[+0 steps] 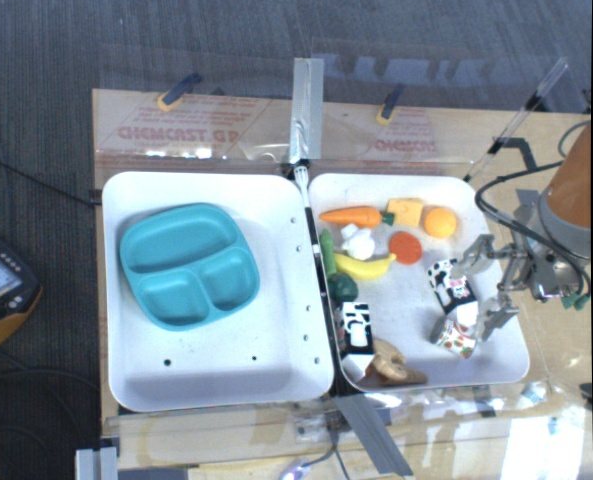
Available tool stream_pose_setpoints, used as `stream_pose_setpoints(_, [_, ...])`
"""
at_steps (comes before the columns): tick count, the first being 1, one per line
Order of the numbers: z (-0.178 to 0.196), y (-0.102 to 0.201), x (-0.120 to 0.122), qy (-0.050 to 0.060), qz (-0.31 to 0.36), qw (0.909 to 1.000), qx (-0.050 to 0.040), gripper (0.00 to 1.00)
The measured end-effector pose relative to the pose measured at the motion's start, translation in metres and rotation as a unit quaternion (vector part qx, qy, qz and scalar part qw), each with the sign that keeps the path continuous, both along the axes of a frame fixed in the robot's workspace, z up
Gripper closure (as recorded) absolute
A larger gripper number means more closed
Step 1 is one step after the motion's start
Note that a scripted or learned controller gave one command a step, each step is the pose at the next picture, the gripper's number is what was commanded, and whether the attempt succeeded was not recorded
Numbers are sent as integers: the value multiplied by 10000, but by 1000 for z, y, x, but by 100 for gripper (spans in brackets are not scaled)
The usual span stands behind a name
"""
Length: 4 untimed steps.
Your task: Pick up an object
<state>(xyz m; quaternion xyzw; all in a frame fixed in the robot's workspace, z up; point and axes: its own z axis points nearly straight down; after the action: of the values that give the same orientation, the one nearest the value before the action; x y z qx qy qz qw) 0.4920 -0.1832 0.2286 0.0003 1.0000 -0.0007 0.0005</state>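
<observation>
My gripper (475, 296) hangs low over the right side of the right bin (416, 185), fingers spread open. Its upper fingertip (468, 261) is beside a black-and-white spotted carton (443, 277). The lower fingertip (486, 326) touches or nearly touches a small white carton with red print (458, 334). That white carton lies partly in the gap, but the fingers do not clamp it. Other items in this bin are a carrot (351, 215), a yellow block (406, 211), an orange (439, 222), a red tomato (406, 247) and a banana (366, 265).
A white garlic piece (357, 240), a green cucumber (328, 253) and a green pepper (343, 287) crowd the divider. A black-and-white box (356, 328) and a brown lump (392, 370) sit near the front. The left bin (136, 368) holds a teal divided plate (188, 264).
</observation>
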Motion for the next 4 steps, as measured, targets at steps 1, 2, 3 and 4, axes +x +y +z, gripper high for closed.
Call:
stream_pose_setpoints(1, [-137, -22, 68, -36, 203, 9998, -18, 0])
stream_pose_setpoints(2, [-139, 25, 134, -69, 131, 9999, -6, 0])
stream_pose_setpoints(3, [-138, 85, 150, -65, 1596, 9872, -23, 0])
stream_pose_setpoints(4, [-137, 50, 124, -16, 2009, 9796, -10, 0])
